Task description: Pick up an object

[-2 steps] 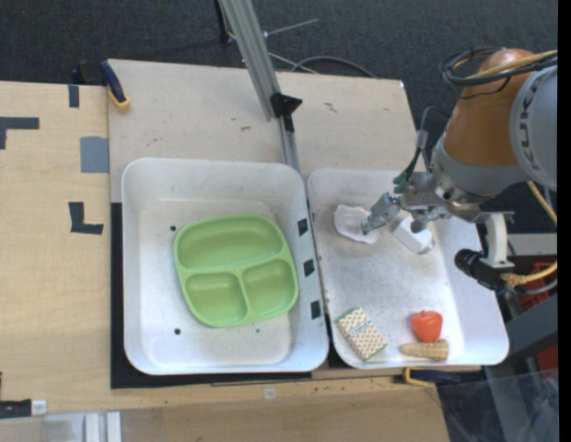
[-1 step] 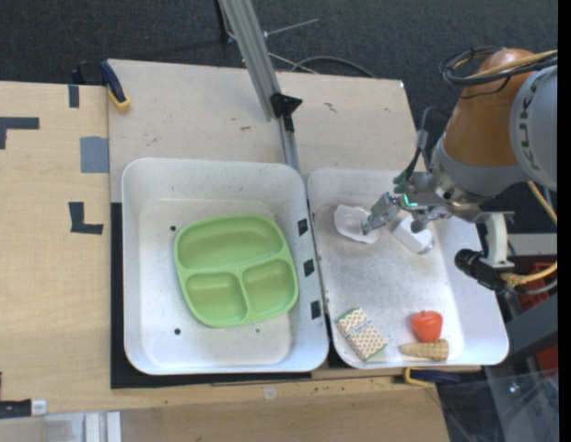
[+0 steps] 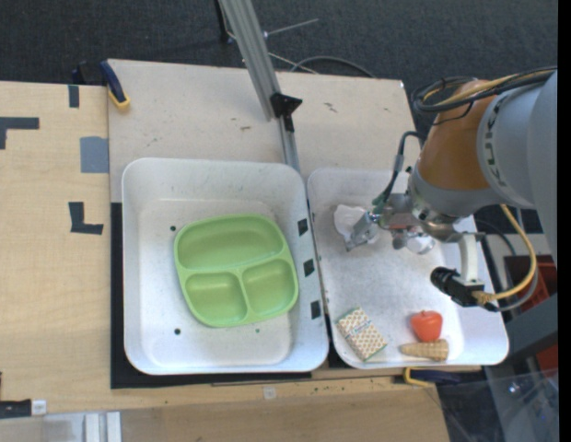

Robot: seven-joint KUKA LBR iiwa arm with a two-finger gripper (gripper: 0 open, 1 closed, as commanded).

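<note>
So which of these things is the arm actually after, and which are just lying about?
Likely part of the job (right bin, where the gripper is):
- white crumpled thing by the gripper
- patterned block
- red tomato-like toy
- tan cone-like piece

Just lying about:
- green divided plate in the left bin
- blue and yellow clamp

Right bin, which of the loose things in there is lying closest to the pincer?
The crumpled white piece, right beside the pincer near the bin's upper left. The patterned packet, red fruit and cone lie along the near edge.
</note>
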